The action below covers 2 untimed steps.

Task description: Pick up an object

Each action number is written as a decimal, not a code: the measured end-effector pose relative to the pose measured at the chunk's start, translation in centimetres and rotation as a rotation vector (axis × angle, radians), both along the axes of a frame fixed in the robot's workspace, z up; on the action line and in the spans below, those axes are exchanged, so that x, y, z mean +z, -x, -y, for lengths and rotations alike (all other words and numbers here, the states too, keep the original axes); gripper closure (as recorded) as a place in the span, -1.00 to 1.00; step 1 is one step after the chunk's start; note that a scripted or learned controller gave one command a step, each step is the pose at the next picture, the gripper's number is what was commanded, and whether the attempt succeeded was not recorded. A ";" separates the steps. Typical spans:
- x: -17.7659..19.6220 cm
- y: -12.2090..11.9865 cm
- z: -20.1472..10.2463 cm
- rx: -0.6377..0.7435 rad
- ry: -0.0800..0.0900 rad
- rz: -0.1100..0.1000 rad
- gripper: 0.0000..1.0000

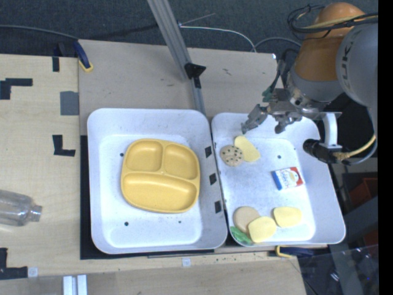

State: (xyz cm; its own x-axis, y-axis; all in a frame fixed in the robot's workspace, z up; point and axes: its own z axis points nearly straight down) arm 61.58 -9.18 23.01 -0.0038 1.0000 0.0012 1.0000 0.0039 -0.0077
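In the right bin point(319, 217), the end effector point(265, 123) hangs with fingers spread and bare above a speckled round cookie point(231, 155) and a pale yellow wedge point(247, 149). The left bin point(98, 165) holds a glossy yellow divided tray point(161, 175). The surface point(37, 165) is light wood.

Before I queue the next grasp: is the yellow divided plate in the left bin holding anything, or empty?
Empty. The yellow divided plate lies flat in the left bin, and all three compartments show bare yellow.
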 end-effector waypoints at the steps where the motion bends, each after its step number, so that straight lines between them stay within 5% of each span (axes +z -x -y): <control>1: 1.3 -0.1 0.1 0.000 0.000 0.006 1.00; 2: -4.5 7.9 -4.6 -0.002 -0.001 -0.005 1.00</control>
